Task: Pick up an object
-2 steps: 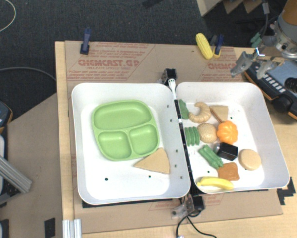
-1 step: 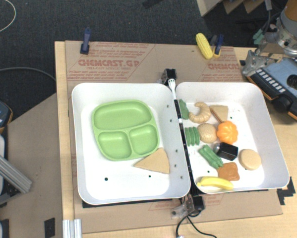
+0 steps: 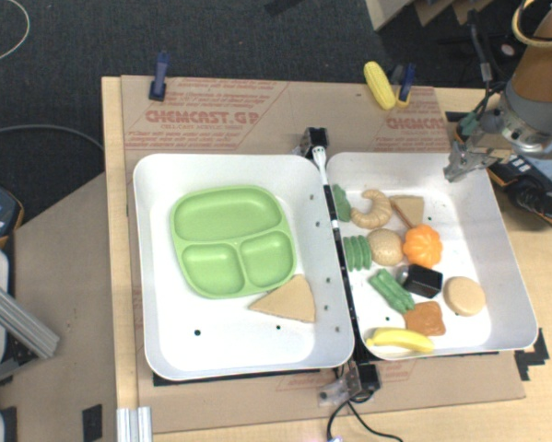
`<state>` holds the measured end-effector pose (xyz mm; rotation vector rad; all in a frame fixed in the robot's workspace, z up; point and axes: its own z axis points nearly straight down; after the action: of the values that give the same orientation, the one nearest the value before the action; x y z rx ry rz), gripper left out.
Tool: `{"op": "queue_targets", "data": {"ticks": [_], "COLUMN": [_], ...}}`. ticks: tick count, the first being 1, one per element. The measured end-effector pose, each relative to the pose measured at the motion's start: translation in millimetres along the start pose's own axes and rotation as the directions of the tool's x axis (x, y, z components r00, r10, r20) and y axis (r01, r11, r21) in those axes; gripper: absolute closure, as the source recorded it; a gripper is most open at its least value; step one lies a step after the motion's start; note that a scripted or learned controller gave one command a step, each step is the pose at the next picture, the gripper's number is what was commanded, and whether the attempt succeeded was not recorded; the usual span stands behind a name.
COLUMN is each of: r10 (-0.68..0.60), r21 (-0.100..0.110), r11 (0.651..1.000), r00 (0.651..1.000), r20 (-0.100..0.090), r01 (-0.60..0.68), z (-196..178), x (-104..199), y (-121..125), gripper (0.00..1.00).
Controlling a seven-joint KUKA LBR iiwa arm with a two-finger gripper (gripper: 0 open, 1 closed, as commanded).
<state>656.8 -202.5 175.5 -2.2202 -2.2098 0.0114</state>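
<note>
Pincer point(image 3: 459, 162): above far right corner of right bin point(image 3: 508, 247); opening cannot be determined; no item visible in grasp.
Objects: orange point(image 3: 422, 244), croissant point(image 3: 375, 210), banana point(image 3: 400, 341) below-left of pincer, apart from it.

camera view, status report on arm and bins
Gripper over right white bin's far rim, nothing held. Toy food piled untouched there. Green divided tray in left bin.

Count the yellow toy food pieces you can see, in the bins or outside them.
2. A yellow plastic banana lies at the near edge of the right white bin; a yellow corn cob rests on the cardboard beyond it. Others could be hidden in the pile.
</note>
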Motion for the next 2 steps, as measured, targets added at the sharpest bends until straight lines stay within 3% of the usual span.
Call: {"op": "queue_targets", "data": {"ticks": [1, 2], "r10": [-0.005, -0.003], "r21": [-0.033, -0.002], "r11": [0.999, 1.000], "r00": [1.000, 1.000], "r20": [0.011, -0.001], "r01": [0.006, 0.003], "z": [-328.2, -216.9], "x": [-21.7, -20.9], "y": [-21.8, -37.4], "gripper": [1.00, 1.00]}}
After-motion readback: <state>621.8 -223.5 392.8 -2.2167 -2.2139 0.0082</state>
